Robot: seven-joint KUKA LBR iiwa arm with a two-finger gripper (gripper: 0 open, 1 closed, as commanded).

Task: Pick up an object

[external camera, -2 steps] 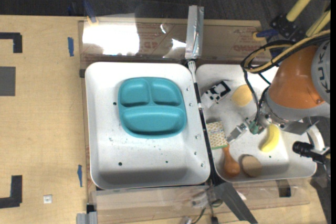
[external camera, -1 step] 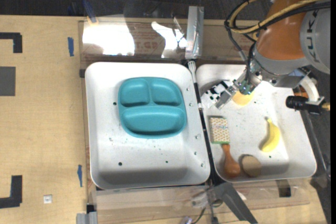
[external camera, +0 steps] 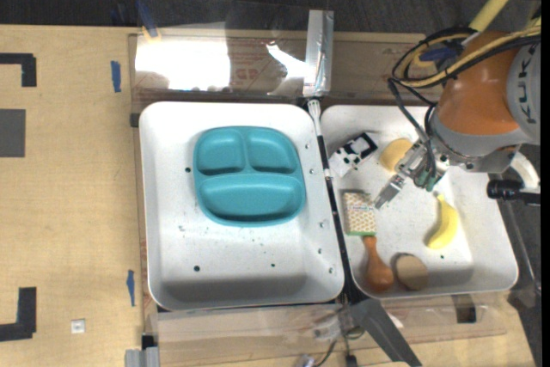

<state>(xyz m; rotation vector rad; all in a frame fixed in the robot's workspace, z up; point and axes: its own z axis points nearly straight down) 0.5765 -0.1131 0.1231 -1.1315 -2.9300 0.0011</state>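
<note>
Plywood forms the table [external camera: 60, 211], which carries two shallow white bins side by side: the left bin [external camera: 163, 271] holds a teal divided plate [external camera: 249, 174], and the right bin [external camera: 490, 271] holds the loose objects. The claw [external camera: 388, 189] hangs low over the right bin, slanting down toward the view's left; whether it is open or closed I cannot tell, and nothing visible sits in it.

Directly below its tip, just beside it, lies a small patterned card or sponge [external camera: 361, 213], the likeliest target. A yellow banana [external camera: 444, 223] lies near on the other side, a yellowish piece [external camera: 395, 153] sits just above the tip, and a black-and-white item [external camera: 354, 150] lies near the bin divider. A brown wooden piece [external camera: 376, 264] and a tan round object [external camera: 412, 271] rest further down.

The patterned piece looks flat, so the tip may slide over it or press it into the floor without catching. It also sits close to the divider wall, which could block one side.
</note>
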